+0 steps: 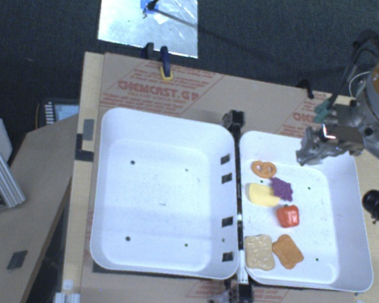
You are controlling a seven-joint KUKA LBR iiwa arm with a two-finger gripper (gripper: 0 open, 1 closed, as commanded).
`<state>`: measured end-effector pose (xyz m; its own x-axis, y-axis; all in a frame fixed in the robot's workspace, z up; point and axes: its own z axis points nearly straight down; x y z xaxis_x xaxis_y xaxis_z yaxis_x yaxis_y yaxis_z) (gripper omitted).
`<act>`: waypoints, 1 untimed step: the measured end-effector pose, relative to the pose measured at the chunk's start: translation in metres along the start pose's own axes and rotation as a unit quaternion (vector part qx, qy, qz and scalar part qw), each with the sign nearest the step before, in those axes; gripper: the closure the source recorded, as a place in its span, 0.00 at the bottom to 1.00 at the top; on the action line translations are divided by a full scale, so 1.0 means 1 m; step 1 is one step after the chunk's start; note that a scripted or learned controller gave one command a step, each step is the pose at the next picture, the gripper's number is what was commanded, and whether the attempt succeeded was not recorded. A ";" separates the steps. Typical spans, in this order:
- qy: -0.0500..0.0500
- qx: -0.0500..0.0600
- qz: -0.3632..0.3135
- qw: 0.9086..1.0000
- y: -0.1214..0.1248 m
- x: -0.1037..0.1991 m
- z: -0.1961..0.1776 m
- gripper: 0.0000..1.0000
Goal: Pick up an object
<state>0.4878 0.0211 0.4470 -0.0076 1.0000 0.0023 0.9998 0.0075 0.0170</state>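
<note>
The right bin (pixel 349 203) holds several toy foods: a brown pretzel (pixel 263 169), a purple grape bunch (pixel 281 188), a yellow cheese wedge (pixel 263 195), a red pepper (pixel 288 215), a pale cracker (pixel 259 251) and an orange-brown toast piece (pixel 288 251). My gripper (pixel 309 154) hovers over the bin's far edge, up and to the right of the pretzel, with nothing seen between its tips.
The left bin (pixel 163 192) sits beside the right one, with a black hinge strip (pixel 234 188) between them. A cardboard sheet (pixel 184 88) lies under both bins. A shiny metal plate (pixel 151 11) lies at the back.
</note>
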 end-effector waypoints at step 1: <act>0.000 0.005 -0.001 1.000 0.000 0.059 -0.036 1.00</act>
<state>0.4868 0.0797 0.4833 -0.0098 0.9999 0.0029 0.9999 0.0098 0.0064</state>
